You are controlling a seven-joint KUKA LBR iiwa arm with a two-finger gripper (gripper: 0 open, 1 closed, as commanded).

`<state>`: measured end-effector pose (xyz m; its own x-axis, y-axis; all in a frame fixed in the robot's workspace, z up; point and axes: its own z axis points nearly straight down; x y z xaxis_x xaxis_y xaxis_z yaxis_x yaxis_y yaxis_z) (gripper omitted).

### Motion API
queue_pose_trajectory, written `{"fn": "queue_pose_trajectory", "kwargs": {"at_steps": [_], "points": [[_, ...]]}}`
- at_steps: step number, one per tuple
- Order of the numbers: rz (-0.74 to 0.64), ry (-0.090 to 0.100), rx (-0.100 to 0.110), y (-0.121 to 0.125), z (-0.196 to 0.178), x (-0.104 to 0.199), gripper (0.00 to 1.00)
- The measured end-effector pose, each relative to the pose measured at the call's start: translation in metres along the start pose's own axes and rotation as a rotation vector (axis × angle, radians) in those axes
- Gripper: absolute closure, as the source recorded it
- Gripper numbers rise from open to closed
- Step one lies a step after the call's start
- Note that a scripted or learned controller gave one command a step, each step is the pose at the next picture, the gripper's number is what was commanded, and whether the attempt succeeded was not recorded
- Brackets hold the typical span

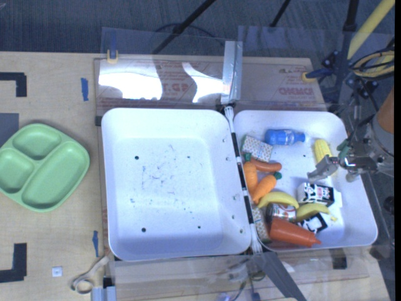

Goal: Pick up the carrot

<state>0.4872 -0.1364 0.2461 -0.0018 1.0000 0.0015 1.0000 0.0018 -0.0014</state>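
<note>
Camera view: the end effector (pixel 327 167) hangs over the right bin (pixel 360 227), beside the corn cob (pixel 322 148); whether it is released or clenched I cannot tell. The carrot (pixel 264 187) lies at that bin's left side, touching the banana (pixel 278 199). A blue bottle (pixel 284 137) lies near the far wall. A green plate (pixel 41 166) sits on the counter (pixel 44 77).

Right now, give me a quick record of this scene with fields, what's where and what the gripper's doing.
left bin: no items seen inside
right bin: toy foods clustered near its left wall
carrot: orange, lying between the two bananas and the left wall
blue bottle: at the back
corn: back right
gripper: over right bin, beside corn, apart from carrot
green plate: far left on bench
</note>
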Motion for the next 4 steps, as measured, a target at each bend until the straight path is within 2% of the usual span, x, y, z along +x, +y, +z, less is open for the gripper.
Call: {"fn": "queue_pose_trajectory", "kwargs": {"at_steps": [1, 2, 3, 4], "points": [[-0.277, 0.000, -0.001, 0.004, 0.012, 0.023, 0.00], [-0.376, -0.004, -0.005, 0.049, -0.015, -0.031, 0.00], [-0.374, -0.006, -0.011, 0.051, -0.026, -0.033, 1.00], [-0.373, -0.006, -0.010, 0.051, -0.026, -0.033, 0.00]]}}
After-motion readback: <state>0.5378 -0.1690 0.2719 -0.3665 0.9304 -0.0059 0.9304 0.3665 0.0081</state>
